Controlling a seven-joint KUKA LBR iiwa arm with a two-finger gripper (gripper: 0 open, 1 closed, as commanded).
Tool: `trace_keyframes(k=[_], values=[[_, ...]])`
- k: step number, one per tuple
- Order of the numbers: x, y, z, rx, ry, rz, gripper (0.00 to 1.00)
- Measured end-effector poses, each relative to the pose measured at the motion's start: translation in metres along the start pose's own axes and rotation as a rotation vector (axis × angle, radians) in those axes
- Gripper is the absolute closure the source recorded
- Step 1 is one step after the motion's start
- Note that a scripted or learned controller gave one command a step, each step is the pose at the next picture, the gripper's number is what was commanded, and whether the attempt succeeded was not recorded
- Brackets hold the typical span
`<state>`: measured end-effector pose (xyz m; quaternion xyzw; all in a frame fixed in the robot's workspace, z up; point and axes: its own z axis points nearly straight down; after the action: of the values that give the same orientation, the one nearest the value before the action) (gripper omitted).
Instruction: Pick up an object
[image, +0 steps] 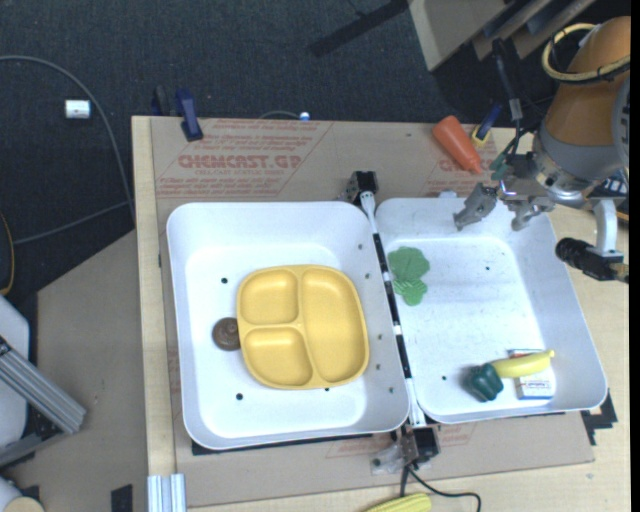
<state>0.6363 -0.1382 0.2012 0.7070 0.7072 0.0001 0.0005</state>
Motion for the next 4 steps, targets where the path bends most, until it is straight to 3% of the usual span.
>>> trace_keyframes(k=[1, 2, 3, 4], values=[[0.044, 0.002, 0.058, 0.002, 0.002, -0.001, 0.00], [0.041, -0.004, 0.114, -0.004, 0.000, 0.001, 0.00], [0.044, -0.027, 0.114, -0.004, 0.000, 0.001, 0.00], [0.045, -0.032, 0.114, -0.004, 0.000, 0.002, 0.00]])
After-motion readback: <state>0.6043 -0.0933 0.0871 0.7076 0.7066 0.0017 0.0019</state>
